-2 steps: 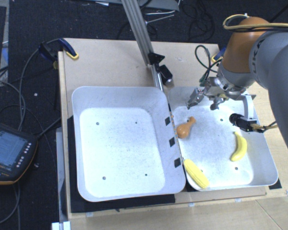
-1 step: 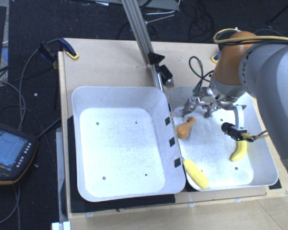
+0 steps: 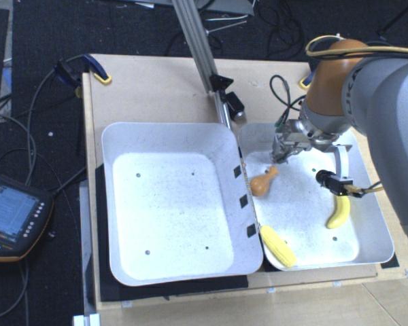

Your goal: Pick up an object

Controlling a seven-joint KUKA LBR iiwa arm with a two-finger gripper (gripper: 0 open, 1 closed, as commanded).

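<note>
Candidate object: a small orange-brown pear-shaped toy lying on the floor of the right bin, near its left wall. The gripper hangs just above and to the right of it; whether it touches the toy's narrow end cannot be told at this slant, nor can the fingers' spread. Nothing appears lifted. A banana and a corn cob lie untouched. Judgement: the grasp is not yet made and the lift remains.
</note>
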